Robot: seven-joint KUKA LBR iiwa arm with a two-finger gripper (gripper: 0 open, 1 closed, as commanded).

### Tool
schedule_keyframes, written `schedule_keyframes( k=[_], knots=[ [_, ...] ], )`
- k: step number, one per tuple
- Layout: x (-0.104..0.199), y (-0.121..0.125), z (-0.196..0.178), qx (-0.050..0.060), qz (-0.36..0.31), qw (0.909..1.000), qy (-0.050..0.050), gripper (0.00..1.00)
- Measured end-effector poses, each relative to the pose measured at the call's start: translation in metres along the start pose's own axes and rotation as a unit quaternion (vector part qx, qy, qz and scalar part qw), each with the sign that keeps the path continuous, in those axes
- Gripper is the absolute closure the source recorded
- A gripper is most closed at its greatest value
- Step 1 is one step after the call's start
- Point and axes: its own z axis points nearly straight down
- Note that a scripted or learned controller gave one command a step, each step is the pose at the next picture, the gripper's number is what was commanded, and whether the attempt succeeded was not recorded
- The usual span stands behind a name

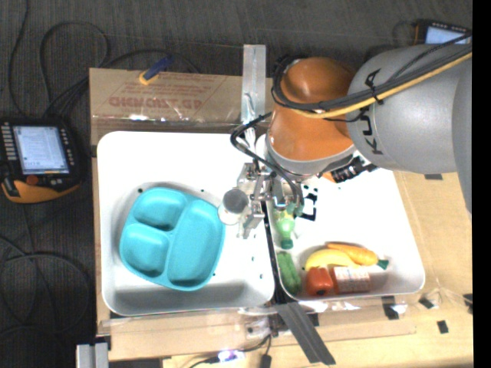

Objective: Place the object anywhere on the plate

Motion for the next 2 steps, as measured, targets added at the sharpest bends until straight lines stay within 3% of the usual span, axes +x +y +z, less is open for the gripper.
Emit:
schedule_keyframes(
  k=[1,2],
  knots=[
    [-0.0009,0.0588,-0.0194,-0.001,-0.115,0.9933,0.000,1.00],
    [-0.0008,0.0591,-0.0194,-0.002,-0.116,0.9933,0.000,0.00]
  ],
)
